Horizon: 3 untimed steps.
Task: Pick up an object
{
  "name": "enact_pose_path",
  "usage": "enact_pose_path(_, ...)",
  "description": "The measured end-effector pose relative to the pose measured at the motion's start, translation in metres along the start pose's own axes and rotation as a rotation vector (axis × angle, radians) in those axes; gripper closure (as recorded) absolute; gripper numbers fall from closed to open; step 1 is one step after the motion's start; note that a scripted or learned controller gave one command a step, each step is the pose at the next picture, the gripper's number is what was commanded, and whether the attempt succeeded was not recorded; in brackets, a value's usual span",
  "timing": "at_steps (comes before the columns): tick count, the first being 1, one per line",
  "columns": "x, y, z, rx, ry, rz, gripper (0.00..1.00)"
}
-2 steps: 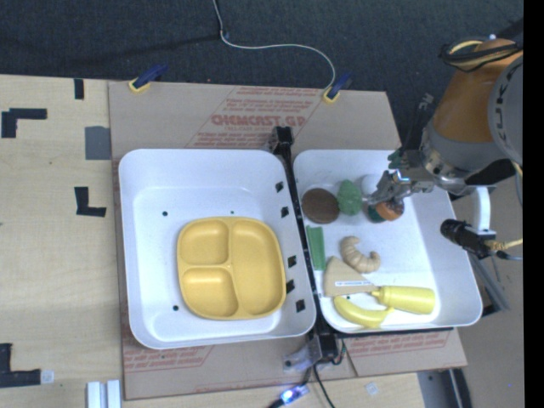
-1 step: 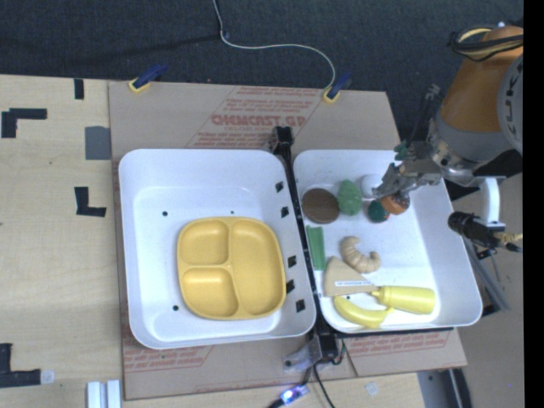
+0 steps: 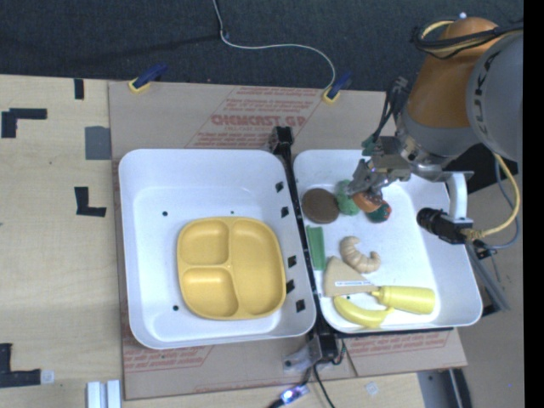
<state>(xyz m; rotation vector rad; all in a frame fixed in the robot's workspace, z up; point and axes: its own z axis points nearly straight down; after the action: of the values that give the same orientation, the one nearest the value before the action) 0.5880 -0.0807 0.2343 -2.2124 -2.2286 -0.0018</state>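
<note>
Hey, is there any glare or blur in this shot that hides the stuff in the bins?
Camera view: even, soft lighting, mild sheen on the white right-hand bin; yellow divided plate and brown round disc read sharp; the small items under the two-finger gripper look slightly soft and shaded.

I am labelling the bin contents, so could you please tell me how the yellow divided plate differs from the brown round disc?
The yellow divided plate is far larger than the brown round disc. The plate is squarish with three compartments; the disc is round and plain. The plate lies alone in the left bin, well away from the arm, while the disc sits in the right bin, close to the pincer. Both lie flat.
</note>
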Motion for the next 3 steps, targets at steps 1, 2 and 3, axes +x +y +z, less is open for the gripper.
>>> enact_pose_path(1, 0.048, -0.001, 0.014, 0.003, -0.001, 0.002, 1.0)
enact_pose_path(2, 0.075, 0.011, 0.021, 0.002, -0.001, 0.003, 1.0)
enact_pose_path(3, 0.073, 0.001, 0.018, 0.003, -0.002, 0.007, 1.0)
